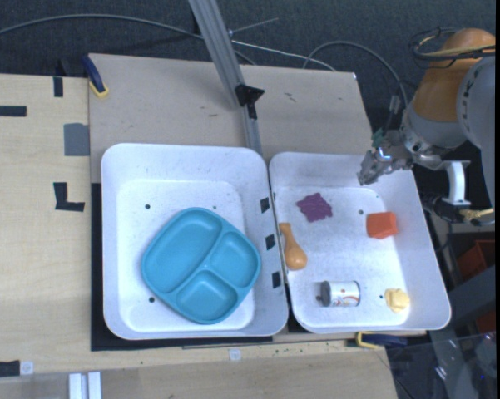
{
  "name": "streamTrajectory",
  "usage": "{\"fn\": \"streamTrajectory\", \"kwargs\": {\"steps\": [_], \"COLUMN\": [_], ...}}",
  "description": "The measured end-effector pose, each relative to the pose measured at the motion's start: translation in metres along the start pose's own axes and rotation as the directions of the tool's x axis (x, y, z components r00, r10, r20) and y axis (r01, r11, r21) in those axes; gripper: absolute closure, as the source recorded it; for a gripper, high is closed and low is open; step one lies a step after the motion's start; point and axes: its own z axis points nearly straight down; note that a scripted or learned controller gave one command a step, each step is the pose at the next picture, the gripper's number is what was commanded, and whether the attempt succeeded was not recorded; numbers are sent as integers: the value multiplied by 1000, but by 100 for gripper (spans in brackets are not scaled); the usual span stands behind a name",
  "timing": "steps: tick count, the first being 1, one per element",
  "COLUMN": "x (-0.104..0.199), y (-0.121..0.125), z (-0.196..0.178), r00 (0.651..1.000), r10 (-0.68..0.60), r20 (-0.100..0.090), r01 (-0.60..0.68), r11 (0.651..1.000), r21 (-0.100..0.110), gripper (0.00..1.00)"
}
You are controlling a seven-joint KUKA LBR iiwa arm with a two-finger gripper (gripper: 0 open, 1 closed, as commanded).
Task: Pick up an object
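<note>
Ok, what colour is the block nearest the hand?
Orange-red block, clearest in the camera view, in the right bin.

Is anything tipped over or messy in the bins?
The small can in the right bin lies on its side. The blue plate sits crooked in the left bin. Nothing looks spilled or broken.

Grey arm [470, 98] enters from right edge, orange band above wrist at far right. Wrist angles down and leftward. Gripper [371, 169] sits at far right part of scene, tip low, pointing down-left. Gripper small and dark, detail at tip too blurred to read.
</note>
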Motion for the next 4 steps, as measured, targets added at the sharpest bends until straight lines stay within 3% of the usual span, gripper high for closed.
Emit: {"fn": "streamTrajectory", "kwargs": {"steps": [1,4], "x": [0,178], "y": [1,-14], "z": [-53,-80], "r00": [1000,1000], "r10": [0,-5], "r20": [1,-3], "r01": [0,5], "r11": [1000,1000], "r21": [-1,4], "gripper": [100,100]}}
